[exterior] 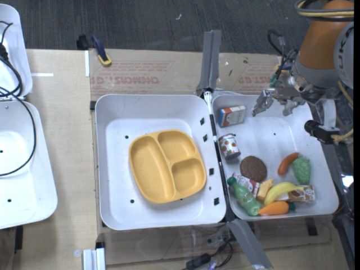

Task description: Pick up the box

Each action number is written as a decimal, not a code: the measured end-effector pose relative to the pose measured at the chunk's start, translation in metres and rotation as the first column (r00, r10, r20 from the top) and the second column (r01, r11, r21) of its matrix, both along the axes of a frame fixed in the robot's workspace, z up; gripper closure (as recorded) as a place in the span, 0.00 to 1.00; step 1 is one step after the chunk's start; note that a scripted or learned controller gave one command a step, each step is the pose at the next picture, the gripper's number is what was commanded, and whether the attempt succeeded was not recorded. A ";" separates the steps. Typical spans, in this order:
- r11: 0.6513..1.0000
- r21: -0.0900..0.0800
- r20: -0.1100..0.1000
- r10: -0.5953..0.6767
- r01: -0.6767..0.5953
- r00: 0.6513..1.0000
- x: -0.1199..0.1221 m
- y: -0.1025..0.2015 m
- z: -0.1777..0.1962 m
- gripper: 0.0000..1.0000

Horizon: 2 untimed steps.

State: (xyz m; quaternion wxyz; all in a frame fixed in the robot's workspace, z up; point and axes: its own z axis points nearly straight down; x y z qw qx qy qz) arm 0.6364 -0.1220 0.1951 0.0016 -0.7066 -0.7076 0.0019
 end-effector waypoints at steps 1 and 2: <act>1.000 0.000 0.000 0.000 0.000 1.000 0.000 0.000 0.000 0.00; 0.996 -0.001 0.000 -0.085 0.085 0.996 0.021 0.015 -0.105 0.00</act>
